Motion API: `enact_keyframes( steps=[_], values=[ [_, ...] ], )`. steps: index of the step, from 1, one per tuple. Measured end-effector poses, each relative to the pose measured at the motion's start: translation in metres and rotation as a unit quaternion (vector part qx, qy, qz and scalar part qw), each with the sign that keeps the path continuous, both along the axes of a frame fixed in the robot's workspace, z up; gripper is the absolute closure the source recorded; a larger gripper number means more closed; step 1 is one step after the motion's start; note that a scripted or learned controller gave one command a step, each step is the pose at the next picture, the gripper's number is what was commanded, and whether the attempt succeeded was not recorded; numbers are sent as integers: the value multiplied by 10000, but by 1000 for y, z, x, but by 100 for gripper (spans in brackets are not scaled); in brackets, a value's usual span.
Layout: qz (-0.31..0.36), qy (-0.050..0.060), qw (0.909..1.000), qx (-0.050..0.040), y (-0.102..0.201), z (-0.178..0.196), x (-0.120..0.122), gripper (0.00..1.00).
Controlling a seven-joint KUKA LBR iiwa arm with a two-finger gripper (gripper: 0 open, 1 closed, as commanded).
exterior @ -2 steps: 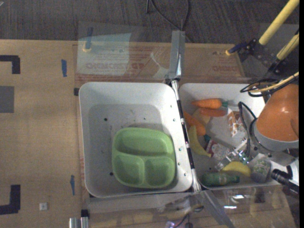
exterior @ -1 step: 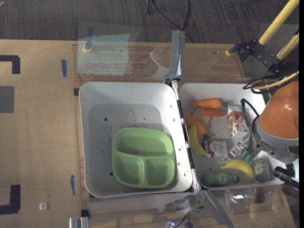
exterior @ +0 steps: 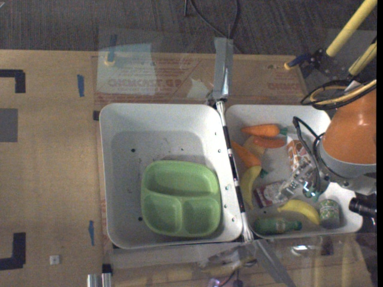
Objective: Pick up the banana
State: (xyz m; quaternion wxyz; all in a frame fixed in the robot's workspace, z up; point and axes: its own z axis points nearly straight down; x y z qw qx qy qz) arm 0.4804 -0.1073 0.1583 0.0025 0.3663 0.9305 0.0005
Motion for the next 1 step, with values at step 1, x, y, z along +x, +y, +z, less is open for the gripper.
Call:
enact_keyframes(
  steps=[1],
  values=[
    [-2,0,10000,1,0,0,0,0]
  ],
)
